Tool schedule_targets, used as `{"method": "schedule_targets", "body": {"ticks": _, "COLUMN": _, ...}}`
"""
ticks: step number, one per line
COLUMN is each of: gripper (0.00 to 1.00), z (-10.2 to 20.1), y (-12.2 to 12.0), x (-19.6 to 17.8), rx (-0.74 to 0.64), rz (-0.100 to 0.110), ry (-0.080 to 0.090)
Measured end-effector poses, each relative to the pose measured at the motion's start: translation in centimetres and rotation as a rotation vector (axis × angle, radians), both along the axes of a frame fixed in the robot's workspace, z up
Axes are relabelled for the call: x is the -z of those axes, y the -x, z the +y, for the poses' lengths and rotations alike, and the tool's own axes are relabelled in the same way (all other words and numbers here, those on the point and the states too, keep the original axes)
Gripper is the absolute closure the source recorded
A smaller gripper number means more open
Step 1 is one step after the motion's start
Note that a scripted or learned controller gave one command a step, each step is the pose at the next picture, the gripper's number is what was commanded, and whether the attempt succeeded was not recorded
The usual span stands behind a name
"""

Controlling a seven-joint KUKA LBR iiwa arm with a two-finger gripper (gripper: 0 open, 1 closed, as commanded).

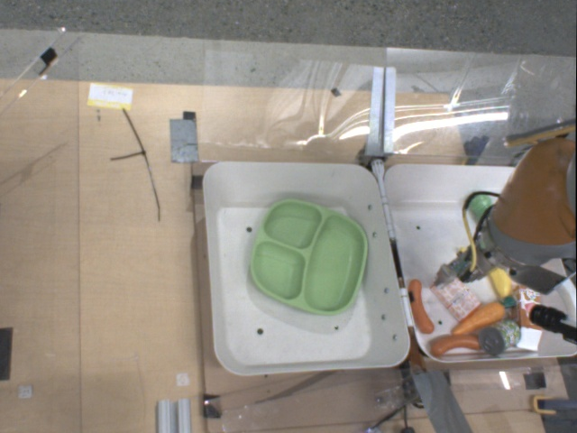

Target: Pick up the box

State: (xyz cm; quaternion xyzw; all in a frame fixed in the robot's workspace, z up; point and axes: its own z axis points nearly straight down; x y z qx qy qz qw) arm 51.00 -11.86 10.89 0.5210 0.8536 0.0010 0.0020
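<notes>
Camera view: arm (pixel 541 201) is low over the right bin (pixel 424 197), gripper (pixel 462 269) down among the clutter — can't tell how it's set or whether it has anything. Box (pixel 458 298), small, white with red print, lies on the bin floor just below the gripper tip, touching or nearly touching it. Sausage (pixel 416 305) is to its left, carrot (pixel 478 318) just beside its lower edge, another orange piece (pixel 455 344) along the bin's front wall. Left bin (pixel 225 332) has a green divided plate (pixel 309 256) sitting flat, roughly centred.
</notes>
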Motion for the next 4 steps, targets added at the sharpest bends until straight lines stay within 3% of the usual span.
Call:
{"method": "schedule_targets", "body": {"ticks": 1, "gripper": 0.00, "z": -1.5, "y": 5.1, "x": -3.7, "rx": 0.343, "rz": 0.001, "ry": -0.001}}
{"method": "schedule_targets", "body": {"ticks": 2, "gripper": 0.00, "z": 0.5, "y": -1.1, "x": 0.9, "rx": 0.383, "rz": -0.016, "ry": -0.001}}
{"method": "schedule_targets", "body": {"ticks": 3, "gripper": 0.00, "z": -0.6, "y": 0.7, "x": 0.7, "rx": 0.296, "rz": -0.030, "ry": -0.001}}
{"method": "schedule_targets", "body": {"ticks": 4, "gripper": 0.00, "z": 0.4, "y": 4.4, "x": 0.3, "rx": 0.330, "rz": -0.009, "ry": -0.001}}
